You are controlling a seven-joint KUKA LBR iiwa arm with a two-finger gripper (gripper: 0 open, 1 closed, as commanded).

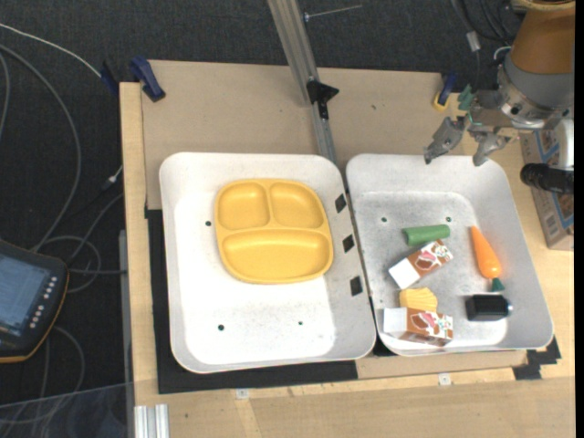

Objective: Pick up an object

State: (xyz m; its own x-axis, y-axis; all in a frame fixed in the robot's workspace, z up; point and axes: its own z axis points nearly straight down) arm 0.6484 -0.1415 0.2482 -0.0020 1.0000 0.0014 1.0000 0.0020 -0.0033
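My gripper (453, 154) hangs over the far rim of the right bin (401, 176), fingers spread open with nothing between them. Lower in that bin lie a green cylinder (427, 234), an orange carrot (485, 253), a small brown-and-white carton (421, 262), a yellow ridged piece (418, 298), a second printed carton (420, 323) and a black block (486, 307). All of them rest on the bin floor, well below and in front of the gripper.
The left bin (192, 318) holds a yellow divided plate (273, 229). A slanted metal post (301, 53) rises between the bins at the back. Cables and a handheld pendant (26, 297) lie off the bench to the left.
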